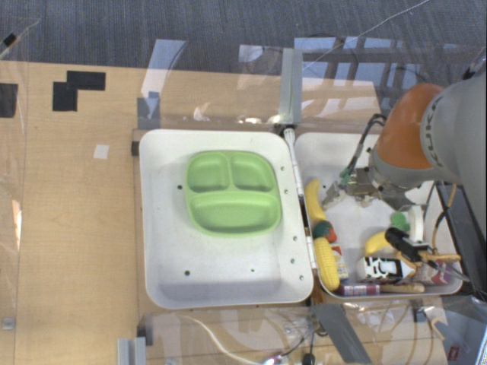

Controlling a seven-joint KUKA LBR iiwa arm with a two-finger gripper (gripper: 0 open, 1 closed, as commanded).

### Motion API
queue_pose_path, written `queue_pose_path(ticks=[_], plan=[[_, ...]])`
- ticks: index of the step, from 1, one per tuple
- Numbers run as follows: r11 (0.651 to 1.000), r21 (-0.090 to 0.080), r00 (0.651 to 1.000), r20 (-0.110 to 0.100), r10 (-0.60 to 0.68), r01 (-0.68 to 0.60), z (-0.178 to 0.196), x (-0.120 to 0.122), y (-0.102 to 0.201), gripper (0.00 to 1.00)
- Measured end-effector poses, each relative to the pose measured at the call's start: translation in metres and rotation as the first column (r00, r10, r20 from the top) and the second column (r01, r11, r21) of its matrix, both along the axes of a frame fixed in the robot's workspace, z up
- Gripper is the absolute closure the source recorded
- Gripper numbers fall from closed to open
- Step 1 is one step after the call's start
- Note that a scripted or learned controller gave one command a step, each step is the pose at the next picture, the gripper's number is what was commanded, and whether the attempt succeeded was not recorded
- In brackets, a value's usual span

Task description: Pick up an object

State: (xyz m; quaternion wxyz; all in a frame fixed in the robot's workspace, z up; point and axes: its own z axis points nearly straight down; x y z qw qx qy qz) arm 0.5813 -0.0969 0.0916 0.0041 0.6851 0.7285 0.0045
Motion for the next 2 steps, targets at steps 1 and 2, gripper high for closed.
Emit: queue_pose_path(ticks=[1,2], plan=[[0.965,-0.001,0.965,-0.008,-0.261,0.261,0.046,-0.024,-0.060,0.00],[0.988,0.000,0.988,0.005,-0.153,0.153,0.000,-0.089,-0.055,0.00]])
